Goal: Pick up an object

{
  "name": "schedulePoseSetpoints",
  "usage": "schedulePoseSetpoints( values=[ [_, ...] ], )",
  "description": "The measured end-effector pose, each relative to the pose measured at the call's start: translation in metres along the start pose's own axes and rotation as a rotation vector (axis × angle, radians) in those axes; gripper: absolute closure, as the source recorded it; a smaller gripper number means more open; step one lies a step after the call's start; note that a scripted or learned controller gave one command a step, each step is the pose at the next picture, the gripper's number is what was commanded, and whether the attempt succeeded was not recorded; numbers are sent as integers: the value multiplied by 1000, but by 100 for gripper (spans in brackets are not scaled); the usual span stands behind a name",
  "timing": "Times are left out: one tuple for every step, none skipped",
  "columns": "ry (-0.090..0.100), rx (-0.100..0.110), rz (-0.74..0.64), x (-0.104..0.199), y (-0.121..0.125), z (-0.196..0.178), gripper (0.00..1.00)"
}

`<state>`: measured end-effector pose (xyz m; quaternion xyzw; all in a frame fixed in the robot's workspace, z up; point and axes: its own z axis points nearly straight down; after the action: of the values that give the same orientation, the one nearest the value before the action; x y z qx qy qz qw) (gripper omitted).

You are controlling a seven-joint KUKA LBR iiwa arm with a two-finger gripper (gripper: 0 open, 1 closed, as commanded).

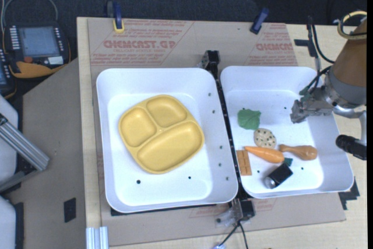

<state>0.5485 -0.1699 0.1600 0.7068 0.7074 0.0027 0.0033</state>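
- Grey two-finger gripper (300,112) hangs over the right shallow white bin (256,80); its opening cannot be told.
- At seven o'clock of it, a green leaf-shaped piece (249,118).
- The left white bin (111,143) bears a yellow three-compartment plastic plate (161,133).

Desk (87,125): pale wood top, largely covered by a brown sheet (192,38) with red printing. Blue clamps grip the sheet's far edge, one at left (116,16), one at right (259,20). Two shallow white bins sit directly on the sheet, side by side and touching: left bin (111,143), right bin (332,178). A black bracket (211,59) sits at their far junction.
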Motion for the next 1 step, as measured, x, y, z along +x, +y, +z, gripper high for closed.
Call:
schedulePoseSetpoints(
  values=[
    [-1, 5, 0, -1, -2, -60, 100]
  ],
)
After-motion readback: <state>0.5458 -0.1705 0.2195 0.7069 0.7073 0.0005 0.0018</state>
